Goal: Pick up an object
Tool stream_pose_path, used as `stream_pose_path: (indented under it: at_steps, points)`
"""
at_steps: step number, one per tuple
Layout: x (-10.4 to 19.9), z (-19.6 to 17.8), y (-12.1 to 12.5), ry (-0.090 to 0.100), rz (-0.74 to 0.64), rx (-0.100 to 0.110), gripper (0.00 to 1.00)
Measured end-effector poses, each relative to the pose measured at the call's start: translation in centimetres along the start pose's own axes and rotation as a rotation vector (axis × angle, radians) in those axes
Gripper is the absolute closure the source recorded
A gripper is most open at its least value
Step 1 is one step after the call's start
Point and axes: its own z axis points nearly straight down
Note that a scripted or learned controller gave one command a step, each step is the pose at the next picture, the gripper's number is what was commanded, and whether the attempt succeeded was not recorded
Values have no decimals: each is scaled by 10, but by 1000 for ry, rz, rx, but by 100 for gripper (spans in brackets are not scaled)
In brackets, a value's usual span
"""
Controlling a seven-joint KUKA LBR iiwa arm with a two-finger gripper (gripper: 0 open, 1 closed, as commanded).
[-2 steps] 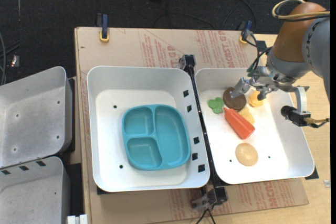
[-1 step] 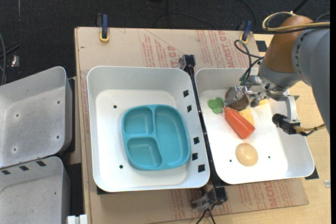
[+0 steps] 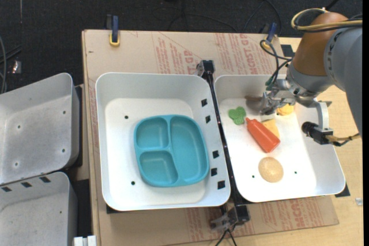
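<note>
Gripper (image 3: 275, 102) low in right bin (image 3: 323, 178) by yellow piece (image 3: 284, 108) — can't tell its state; crowded w/ orange carrot (image 3: 263, 135) — could nudge, miss.

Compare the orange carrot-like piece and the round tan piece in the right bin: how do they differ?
The orange piece is long and tapered, lying at a slant; the tan piece is round and flat-looking. The orange piece is vivid orange-red, the tan piece pale beige. The orange piece lies against a yellow piece, while the tan piece lies alone, nearer the bin's front wall. Both lie in the right bin, apart from the gripper.
</note>
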Motion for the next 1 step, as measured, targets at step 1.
stream_pose_path:
  at_steps: [1]
  points:
    - [-2, -64, 0, -2, 0, -8, 100]
